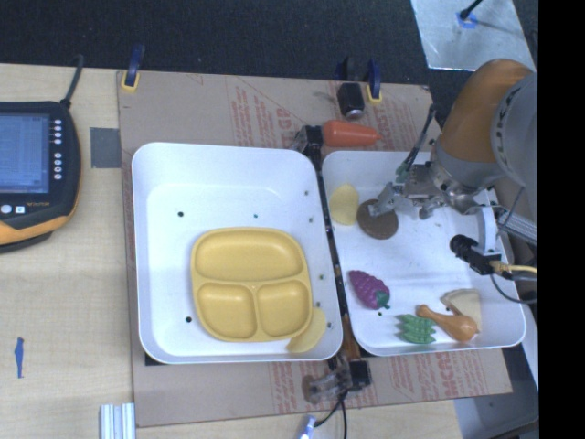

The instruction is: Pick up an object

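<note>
1. My gripper hangs low in the right bin, near its far end; from this slant I cannot tell whether it is spread or pressed together.
2. The thing nearest it is a brown disc, lying flat on the bin floor just below the gripper, with a pale yellow piece just beside it towards the bin's left wall.
3. Risk: the disc looks thin and flat, so I judge the gripper could skid over its top and come up with nothing.
4. Risk: the yellow piece sits so close that a closing move might nudge or catch it instead.
5. The disc is round, dull brown and plain, apart from the purple grapes nearer the camera.
</note>
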You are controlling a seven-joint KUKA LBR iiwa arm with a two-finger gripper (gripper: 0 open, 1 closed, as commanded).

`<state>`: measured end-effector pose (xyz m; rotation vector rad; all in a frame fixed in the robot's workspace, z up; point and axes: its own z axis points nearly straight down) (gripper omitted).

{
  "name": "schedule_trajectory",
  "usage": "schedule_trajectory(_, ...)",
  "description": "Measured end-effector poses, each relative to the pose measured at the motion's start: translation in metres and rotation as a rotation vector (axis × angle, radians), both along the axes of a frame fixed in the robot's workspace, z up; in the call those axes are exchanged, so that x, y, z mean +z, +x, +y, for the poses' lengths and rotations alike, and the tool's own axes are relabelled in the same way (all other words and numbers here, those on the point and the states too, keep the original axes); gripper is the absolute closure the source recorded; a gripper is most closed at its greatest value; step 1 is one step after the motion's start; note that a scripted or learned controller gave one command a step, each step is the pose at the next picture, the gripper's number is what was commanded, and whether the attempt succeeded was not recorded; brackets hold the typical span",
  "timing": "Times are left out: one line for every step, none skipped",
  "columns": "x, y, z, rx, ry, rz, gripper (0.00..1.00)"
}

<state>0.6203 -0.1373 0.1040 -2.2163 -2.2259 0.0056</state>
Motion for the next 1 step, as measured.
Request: schedule_trajectory(0.0692, 0.0085, 0.0444, -0.001, 0.003, -0.002, 0.0)
